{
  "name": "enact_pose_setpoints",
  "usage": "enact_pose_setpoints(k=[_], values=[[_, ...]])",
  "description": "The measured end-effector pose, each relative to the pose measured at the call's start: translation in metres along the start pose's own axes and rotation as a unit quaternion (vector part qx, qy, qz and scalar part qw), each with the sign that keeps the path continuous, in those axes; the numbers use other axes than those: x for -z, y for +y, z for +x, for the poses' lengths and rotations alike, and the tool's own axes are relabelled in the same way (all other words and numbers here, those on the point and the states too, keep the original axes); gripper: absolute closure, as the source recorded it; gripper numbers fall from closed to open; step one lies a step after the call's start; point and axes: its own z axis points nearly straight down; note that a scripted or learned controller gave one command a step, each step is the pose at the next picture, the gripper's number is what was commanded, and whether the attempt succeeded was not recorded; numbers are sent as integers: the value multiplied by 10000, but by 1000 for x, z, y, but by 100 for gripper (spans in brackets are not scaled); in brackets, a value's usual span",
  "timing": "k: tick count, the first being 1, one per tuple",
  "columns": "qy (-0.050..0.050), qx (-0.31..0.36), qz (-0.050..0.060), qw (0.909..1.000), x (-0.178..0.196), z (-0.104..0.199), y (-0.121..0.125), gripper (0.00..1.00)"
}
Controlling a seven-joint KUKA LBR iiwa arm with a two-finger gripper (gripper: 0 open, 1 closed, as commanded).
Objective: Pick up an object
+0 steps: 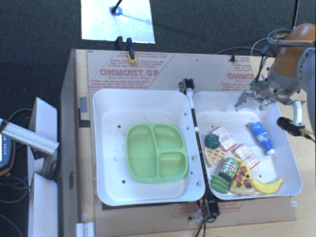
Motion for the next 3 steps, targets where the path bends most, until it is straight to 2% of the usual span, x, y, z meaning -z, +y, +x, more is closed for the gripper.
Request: enact_pose_setpoints(k=[1,2,3], values=[[4,0,18,10000,-20,-9,-40,0],[8,-2,19,10000,-33,-8,-65,0],[3,1,1,10000,-21,-9,-63,100]])
